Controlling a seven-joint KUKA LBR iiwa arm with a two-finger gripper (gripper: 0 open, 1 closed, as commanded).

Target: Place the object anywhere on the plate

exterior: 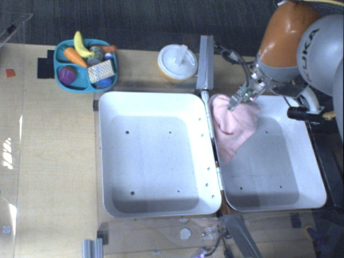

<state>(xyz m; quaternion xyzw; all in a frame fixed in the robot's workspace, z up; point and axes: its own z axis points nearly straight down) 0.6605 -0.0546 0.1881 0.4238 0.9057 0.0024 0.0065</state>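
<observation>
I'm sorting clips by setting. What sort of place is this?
Most likely a robotics lab test bench, not a home. A grey and orange KUKA arm reaches over two shallow white bins, its claw at a pink cloth, and a blue tray of toy food sits nearby.

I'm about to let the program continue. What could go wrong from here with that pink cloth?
1. The gripper sits at the pink cloth's top edge; a shallow pinch could slip off on lifting.
2. The cloth lies against the right bin's left wall, so it could drag or snag there.
3. The blue plate already bears toy food, leaving little bare room; the cloth may knock pieces off.
</observation>
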